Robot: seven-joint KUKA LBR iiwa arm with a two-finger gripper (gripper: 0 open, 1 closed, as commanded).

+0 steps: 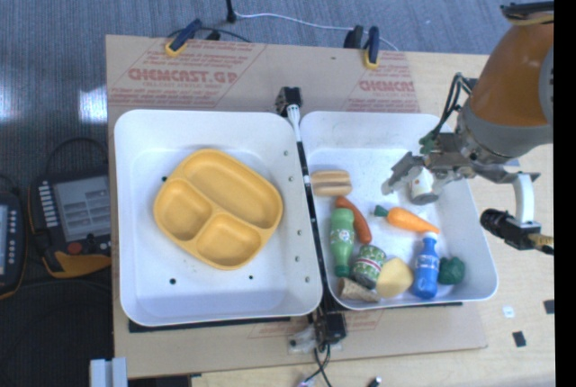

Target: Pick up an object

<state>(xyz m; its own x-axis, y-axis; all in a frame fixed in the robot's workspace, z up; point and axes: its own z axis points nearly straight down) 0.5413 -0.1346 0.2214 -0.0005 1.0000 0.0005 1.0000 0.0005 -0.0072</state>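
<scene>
My gripper (409, 182) hangs over the upper right part of the right bin (481, 237), open, with nothing between its fingers. Just below it lies an orange carrot (411, 220). To its left sits a hot dog bun (330, 184). Further down are a red sausage-shaped piece (359, 220), a green bottle (342, 238), a small can (369, 265), a yellow lemon-like piece (394, 279), a blue bottle (427, 266) and a green lump (452, 269).
The left bin (135, 286) holds a yellow divided plate (219, 208). A ridge (304, 196) runs between the two bins. The arm's grey and orange body (517, 97) covers the right bin's far right corner. A black part (504, 226) sticks out past the bin's right rim.
</scene>
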